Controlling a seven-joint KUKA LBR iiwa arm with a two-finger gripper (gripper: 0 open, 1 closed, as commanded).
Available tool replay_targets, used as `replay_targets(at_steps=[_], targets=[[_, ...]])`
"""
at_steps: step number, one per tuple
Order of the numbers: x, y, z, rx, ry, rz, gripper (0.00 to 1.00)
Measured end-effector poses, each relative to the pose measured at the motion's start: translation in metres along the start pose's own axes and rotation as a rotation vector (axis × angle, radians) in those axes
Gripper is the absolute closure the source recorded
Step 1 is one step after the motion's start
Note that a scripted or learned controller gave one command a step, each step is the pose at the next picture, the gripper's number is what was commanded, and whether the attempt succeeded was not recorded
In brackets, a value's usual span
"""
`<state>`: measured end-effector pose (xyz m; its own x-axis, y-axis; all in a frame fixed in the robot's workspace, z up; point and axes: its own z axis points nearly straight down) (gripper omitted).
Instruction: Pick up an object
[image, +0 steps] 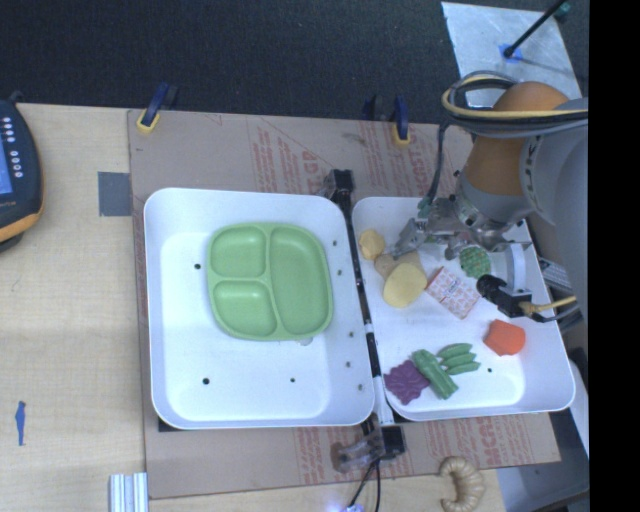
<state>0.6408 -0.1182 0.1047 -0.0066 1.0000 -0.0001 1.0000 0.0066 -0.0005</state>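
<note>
The right bin (545, 385) holds several small items: a small yellow piece (372, 243), a larger yellow potato-like piece (404, 284), a red-and-white packet (452, 292), a green round piece (474, 262), an orange piece (505, 338), green pea pods (445, 362) and purple grapes (405, 381). My gripper (432, 238) hangs low over the back of this bin, just behind the yellow potato-like piece and the packet. The wrist with its orange band (500, 165) hides the bin's back right corner. I see nothing held.
The left bin (175, 390) bears a green divided plate (270, 280). A tan curled item (462, 482) lies on the bench in front of the right bin. A handheld control unit (15, 170) sits at the far left. Clamps (400, 120) grip the cardboard's back edge.
</note>
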Motion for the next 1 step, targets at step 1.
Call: replay_targets(at_steps=[1], targets=[[0.0237,0.0162,0.0123,0.0,-0.001,0.001,0.0]])
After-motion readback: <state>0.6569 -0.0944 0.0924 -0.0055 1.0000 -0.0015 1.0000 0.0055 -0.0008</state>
